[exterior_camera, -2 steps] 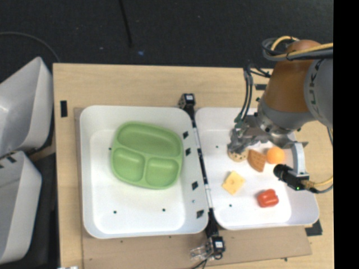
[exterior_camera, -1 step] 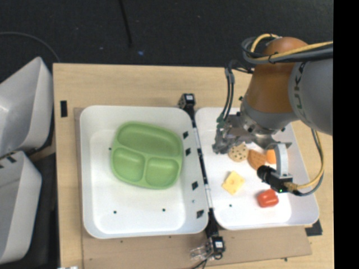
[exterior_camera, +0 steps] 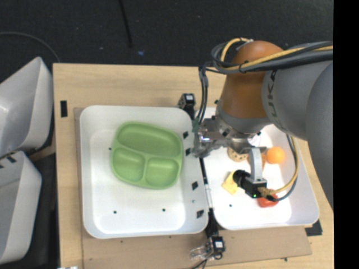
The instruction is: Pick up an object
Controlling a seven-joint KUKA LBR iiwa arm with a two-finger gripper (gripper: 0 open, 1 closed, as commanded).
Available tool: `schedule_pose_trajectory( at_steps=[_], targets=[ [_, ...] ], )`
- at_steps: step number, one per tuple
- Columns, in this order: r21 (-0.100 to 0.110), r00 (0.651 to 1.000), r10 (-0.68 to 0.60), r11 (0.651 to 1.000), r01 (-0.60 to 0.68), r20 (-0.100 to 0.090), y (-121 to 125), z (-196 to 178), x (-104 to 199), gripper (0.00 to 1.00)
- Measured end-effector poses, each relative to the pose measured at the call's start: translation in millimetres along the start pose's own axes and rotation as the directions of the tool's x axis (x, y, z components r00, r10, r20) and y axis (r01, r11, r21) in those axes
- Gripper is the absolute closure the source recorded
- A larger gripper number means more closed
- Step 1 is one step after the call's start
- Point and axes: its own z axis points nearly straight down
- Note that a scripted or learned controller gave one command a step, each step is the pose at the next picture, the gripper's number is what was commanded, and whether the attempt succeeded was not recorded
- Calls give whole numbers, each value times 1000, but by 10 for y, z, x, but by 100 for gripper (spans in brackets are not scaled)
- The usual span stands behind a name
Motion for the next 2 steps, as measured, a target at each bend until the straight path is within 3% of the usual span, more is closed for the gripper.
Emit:
schedule_pose_trajectory(
  at_steps=[1,2],
  targets=[
    [1,1000,-1,1000,1,-1,-209,-54,527,100],
    [0,1000,5,1000,-5,1,-201,-53,490,0]
  ],
)
